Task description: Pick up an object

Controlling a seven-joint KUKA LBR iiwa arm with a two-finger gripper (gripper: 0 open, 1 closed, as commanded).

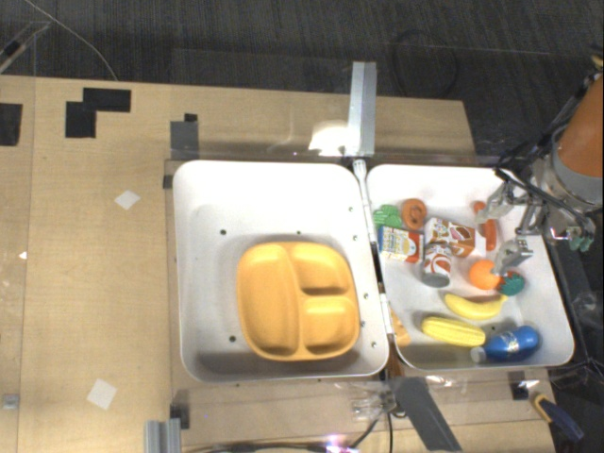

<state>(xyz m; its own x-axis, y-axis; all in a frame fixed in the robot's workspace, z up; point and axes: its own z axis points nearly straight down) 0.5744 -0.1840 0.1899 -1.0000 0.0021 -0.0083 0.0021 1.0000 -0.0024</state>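
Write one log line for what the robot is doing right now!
gripper: above right bin, holding nothing seen | nearest: orange ball | yellow tray: left bin

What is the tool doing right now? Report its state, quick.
Tool: it hangs over the right white bin, above the small round orange fruit; open or closed cannot be told.

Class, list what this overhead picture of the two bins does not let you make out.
- Gripper: too small and cluttered in the camera view to tell its finger state.
- Arm: cut off by the right edge.
- Carton: print too small to read.
- Blue object: too blurred to identify.
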